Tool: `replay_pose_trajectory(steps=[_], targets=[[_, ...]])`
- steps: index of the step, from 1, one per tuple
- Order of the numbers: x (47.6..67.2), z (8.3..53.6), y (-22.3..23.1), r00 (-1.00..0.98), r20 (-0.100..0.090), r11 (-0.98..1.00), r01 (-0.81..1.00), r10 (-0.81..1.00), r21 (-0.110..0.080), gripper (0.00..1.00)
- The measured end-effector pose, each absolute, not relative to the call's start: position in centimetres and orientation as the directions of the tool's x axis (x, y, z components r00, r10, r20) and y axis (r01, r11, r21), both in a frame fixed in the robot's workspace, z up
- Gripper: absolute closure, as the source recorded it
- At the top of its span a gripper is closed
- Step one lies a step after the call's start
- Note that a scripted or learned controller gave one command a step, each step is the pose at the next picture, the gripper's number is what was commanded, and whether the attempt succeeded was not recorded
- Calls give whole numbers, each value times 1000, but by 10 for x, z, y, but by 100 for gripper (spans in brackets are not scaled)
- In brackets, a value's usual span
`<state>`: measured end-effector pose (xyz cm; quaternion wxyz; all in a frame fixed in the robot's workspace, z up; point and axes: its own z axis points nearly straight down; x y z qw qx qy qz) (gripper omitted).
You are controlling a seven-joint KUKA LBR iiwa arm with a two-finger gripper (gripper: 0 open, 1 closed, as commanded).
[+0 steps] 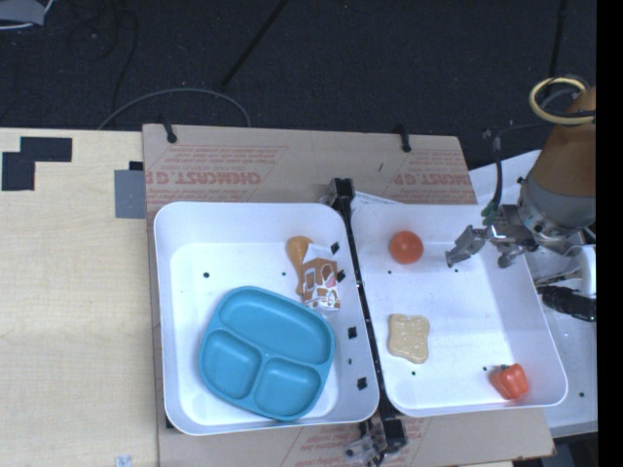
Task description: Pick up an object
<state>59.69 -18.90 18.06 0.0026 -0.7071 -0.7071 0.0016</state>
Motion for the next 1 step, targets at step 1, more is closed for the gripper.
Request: replay_pose_trajectory(steps=[1], targets=[[594, 116, -186, 0, 3, 0, 1000, 1000, -8, 0]])
